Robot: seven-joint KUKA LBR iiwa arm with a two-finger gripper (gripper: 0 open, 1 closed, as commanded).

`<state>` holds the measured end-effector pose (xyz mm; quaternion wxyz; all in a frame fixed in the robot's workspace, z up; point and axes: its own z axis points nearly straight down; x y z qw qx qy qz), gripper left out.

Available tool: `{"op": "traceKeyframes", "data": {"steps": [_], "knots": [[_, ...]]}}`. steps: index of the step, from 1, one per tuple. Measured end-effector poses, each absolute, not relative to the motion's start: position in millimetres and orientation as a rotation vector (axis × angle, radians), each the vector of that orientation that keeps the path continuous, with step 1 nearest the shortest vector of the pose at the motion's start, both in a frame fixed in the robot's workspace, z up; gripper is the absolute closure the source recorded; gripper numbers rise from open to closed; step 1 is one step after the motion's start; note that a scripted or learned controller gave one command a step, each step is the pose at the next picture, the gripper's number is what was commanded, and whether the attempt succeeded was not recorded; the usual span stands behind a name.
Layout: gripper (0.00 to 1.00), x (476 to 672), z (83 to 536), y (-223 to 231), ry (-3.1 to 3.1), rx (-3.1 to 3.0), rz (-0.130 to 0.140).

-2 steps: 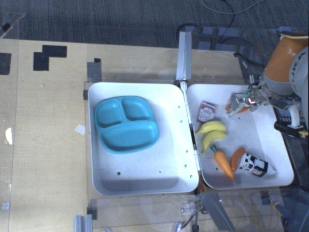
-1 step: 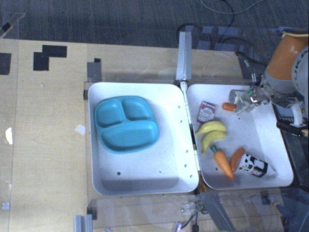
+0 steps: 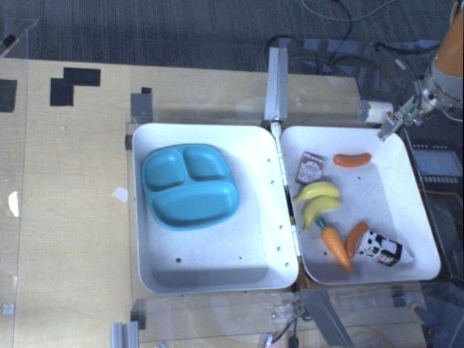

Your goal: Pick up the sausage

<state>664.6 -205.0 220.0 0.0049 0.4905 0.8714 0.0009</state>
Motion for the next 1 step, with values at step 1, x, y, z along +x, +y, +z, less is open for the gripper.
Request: {"op": "traceKeyframes", "data": {"steps": [1], "knots": [[0.0, 664.5, 220.0, -205.0, 2.729, 1.536, 0.003]]}}
